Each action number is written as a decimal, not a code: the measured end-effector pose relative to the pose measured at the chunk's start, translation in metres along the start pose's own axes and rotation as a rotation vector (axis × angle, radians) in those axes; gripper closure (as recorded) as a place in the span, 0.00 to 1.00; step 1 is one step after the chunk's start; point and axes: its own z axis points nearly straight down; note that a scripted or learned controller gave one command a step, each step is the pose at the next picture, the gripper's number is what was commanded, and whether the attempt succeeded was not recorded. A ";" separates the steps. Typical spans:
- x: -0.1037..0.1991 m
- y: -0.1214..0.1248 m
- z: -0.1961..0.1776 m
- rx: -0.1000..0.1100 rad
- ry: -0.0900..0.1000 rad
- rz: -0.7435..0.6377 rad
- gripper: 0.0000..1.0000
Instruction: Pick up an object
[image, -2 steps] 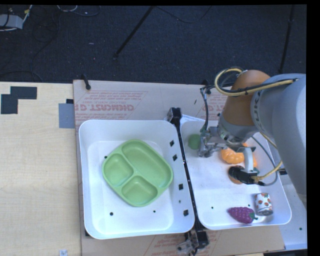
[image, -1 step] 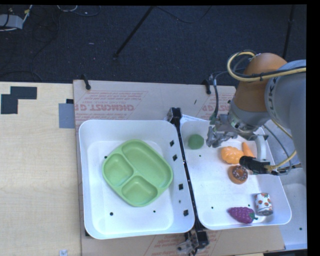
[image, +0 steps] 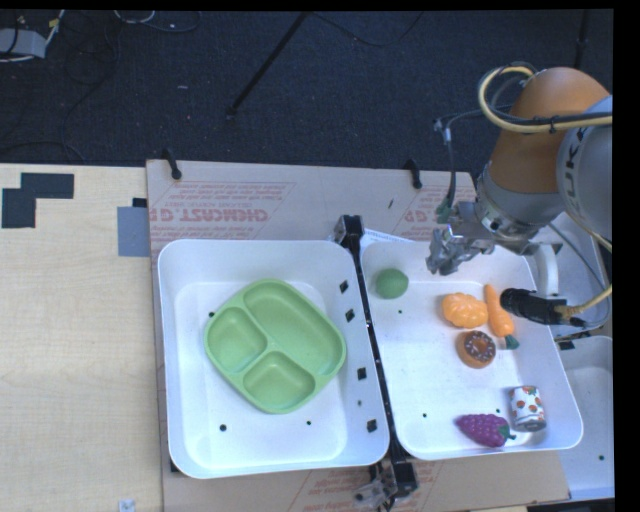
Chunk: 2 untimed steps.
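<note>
Glossy white plastic bins (image: 190, 300); matt green plastic plate (image: 275, 345).

Lighting: even, diffuse, from overhead; bench well lit, floor beyond it dim and nearly black. White bins (image: 200, 460) bright, close to washed out on their floors, rims still legible. Shadows: soft and short, a faint one beside the green divided plate (image: 275, 345) and under the small items in the right bin. Glare: mild sheen on the orange band (image: 545, 125) of the arm. Sharpness: moderate (low resolution, slight softness throughout); printing on the cardboard (image: 215, 212) readable but fuzzy. Edge distortion: none evident.
</note>
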 end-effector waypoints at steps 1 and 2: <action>-0.001 0.000 -0.006 0.004 0.000 0.000 1.00; 0.044 -0.020 0.005 0.008 0.002 -0.003 1.00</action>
